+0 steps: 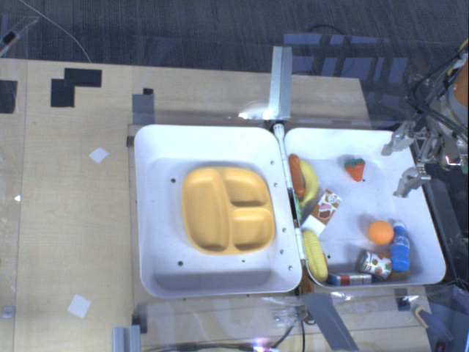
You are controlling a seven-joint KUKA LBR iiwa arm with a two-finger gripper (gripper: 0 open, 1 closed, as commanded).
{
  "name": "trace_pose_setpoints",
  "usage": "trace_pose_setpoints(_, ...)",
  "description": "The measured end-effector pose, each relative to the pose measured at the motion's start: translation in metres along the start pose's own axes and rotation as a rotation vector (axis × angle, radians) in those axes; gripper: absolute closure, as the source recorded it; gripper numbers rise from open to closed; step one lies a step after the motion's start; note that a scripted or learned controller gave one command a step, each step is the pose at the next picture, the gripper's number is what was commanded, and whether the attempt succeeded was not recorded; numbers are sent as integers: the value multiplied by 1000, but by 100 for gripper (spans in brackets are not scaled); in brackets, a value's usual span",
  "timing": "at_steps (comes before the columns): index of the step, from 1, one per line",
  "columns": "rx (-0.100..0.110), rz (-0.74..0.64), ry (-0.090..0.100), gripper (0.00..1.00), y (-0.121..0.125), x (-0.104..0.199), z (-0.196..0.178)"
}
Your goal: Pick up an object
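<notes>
Hovering at right bin [440, 266] far edge, pincer [407, 163] open, empty; strawberry [355, 169] nearby w/ room.

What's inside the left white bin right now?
The left white bin holds one yellow three-compartment plastic tray, lying flat near its middle. Whatever sits beneath the tray is covered.
</notes>
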State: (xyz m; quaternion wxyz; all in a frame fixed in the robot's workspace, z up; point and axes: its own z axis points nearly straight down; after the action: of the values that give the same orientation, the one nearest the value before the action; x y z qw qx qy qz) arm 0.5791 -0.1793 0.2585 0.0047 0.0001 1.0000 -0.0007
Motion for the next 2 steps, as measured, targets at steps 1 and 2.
trace_pose_setpoints(1,-5,94,16,0,-19,-57,153)
trace_pose_setpoints(2,-1,303,17,0,41,-82,171)
